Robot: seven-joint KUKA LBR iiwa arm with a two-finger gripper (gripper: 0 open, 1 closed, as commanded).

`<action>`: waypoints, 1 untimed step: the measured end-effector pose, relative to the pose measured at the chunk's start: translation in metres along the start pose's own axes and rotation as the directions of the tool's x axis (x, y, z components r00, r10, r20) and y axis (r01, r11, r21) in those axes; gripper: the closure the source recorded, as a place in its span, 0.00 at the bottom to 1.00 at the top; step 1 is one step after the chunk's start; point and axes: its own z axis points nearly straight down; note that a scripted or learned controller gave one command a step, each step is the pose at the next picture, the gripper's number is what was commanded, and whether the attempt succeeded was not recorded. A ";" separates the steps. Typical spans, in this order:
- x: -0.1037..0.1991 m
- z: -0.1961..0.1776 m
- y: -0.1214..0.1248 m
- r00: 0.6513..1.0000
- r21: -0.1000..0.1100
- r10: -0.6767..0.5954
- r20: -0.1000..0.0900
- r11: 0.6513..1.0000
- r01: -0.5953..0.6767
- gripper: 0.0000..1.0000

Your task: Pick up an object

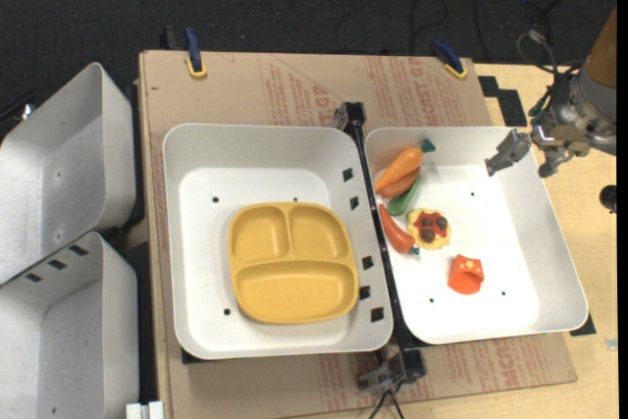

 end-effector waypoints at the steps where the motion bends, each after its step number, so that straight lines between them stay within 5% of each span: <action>1: 0.001 -0.007 0.002 1.000 -0.011 -0.003 0.003 1.000 0.003 0.00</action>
